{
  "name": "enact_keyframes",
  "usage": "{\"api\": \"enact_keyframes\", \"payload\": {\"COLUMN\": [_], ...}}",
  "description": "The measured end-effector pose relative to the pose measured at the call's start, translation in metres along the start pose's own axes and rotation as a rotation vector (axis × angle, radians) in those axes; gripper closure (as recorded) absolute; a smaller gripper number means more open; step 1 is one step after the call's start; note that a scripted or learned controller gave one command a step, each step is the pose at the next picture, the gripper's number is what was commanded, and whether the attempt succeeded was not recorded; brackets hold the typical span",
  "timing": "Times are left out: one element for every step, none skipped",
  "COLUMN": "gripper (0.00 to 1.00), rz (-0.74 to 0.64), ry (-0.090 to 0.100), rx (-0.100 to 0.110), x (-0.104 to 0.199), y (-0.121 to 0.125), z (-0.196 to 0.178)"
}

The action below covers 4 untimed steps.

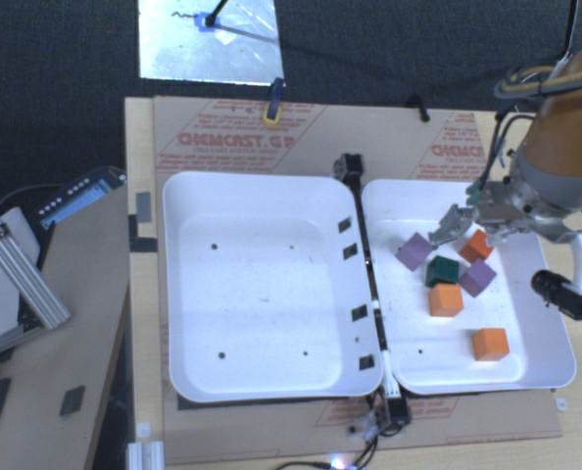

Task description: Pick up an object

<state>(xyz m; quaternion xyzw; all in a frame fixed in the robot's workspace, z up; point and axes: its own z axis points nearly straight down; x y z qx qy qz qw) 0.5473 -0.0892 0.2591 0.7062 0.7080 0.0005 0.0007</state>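
The right bin (pixel 529 306) holds several small blocks. A purple block (pixel 415 252) lies at the left of the cluster, with a dark green block (pixel 443 269) and a second purple block (pixel 478 277) beside it. An orange block (pixel 445 300) sits just below the green one, and another orange block (pixel 490 343) lies apart toward the front. A red-orange block (pixel 477 246) sits directly under my gripper (pixel 474 228). The gripper hangs low over the cluster's back edge, open, its fingers spread to either side of the red-orange block and nothing lifted between them.
The left bin (pixel 262 292) adjoins the right bin along a black hinged divider (pixel 364 272). The arm's orange band and grey body (pixel 565 155) overhang the right bin's back right corner. A black fixture (pixel 563 295) juts in at the right rim.
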Motion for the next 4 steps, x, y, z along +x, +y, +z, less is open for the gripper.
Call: {"api": "enact_keyframes", "payload": {"gripper": [0.0, 0.0, 1.0, 1.0], "rz": [0.008, -0.006, -0.001, -0.011], "ry": [0.002, -0.002, -0.004, 0.004], "rx": [0.017, -0.008, -0.01, -0.009], "x": [-0.05, -0.022, -0.025, 0.062], "y": [-0.053, 0.032, 0.031, 0.043], "z": [0.162, 0.173, 0.16, 0.069]}}
